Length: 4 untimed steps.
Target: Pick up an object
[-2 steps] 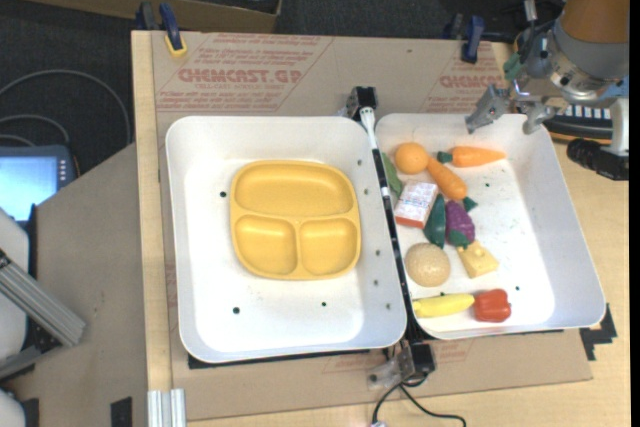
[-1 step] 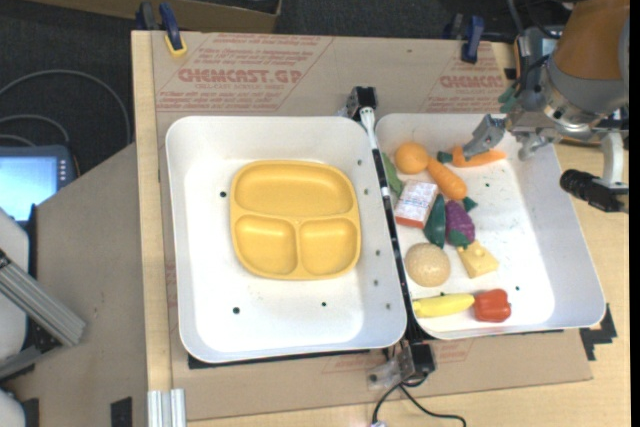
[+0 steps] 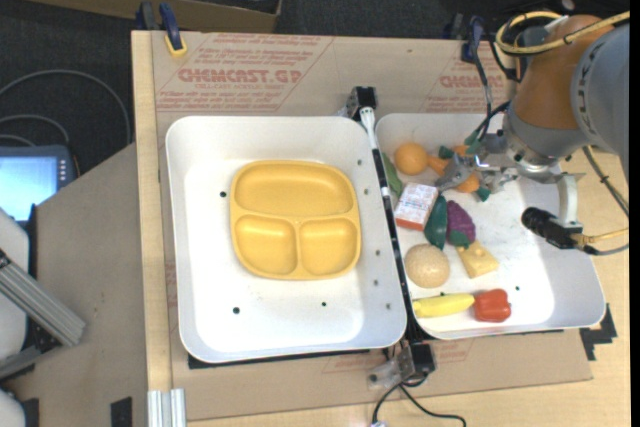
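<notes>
1. Brown protective paper printed with red lettering covers the desk [image 3: 300,65], which carries two shallow white bins side by side.
2. My landmark is the yellow three-compartment plastic plate [image 3: 296,218], lying flat in the middle of the left white bin [image 3: 200,315].
3. Right of that plate, across the divider, the right white bin [image 3: 560,300] holds all the small toy foods.
4. Nearest the plate sit a white-and-red small carton [image 3: 415,206] and a round beige ball-shaped toy [image 3: 427,266], with a yellow toy banana [image 3: 443,305] in front of them.
5. Farther right of the plate lie a dark green and purple toy vegetable [image 3: 449,223], a yellow cheese wedge [image 3: 479,261] and a red toy pepper [image 3: 491,306].
6. An orange round fruit toy [image 3: 410,158] lies at the back, right of the plate's far edge.
7. My hand [image 3: 478,174] hangs low over the back of the right bin, just right of the orange fruit; I cannot tell whether it is released or clenched, and I see nothing grasped in it.
</notes>
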{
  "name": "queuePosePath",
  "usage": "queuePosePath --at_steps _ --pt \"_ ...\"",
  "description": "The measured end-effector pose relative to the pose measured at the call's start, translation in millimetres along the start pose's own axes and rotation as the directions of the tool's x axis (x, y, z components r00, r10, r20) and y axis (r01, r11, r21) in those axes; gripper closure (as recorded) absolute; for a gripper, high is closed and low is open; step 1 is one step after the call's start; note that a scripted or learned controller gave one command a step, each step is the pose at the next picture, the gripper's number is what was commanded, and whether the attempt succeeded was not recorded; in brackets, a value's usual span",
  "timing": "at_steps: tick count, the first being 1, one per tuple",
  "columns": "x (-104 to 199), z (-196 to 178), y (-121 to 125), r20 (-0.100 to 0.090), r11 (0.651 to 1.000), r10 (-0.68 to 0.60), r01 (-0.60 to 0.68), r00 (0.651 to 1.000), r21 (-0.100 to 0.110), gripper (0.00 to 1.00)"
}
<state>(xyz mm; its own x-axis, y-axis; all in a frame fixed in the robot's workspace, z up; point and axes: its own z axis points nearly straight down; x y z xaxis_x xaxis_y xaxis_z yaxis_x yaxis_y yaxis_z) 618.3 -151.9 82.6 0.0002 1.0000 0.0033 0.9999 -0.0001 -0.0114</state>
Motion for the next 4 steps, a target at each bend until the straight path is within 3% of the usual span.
queuePosePath --at_steps 1,2,3,4 --pt "77.5 -138.1 -71.0 0.001 1.0 -0.007 0.007 1.0 -0.02 0.0" --pt "76.6 -107.1 -101.7 0.001 1.0 0.001 -0.001 1.0 -0.004 0.0" --pt "134.5 -99.0 -142.8 -0.001 1.0 -0.005 0.005 1.0 -0.004 0.0" --pt "230.2 -224.2 -140.3 -0.001 1.0 -0.013 0.013 1.0 -0.025 0.0"
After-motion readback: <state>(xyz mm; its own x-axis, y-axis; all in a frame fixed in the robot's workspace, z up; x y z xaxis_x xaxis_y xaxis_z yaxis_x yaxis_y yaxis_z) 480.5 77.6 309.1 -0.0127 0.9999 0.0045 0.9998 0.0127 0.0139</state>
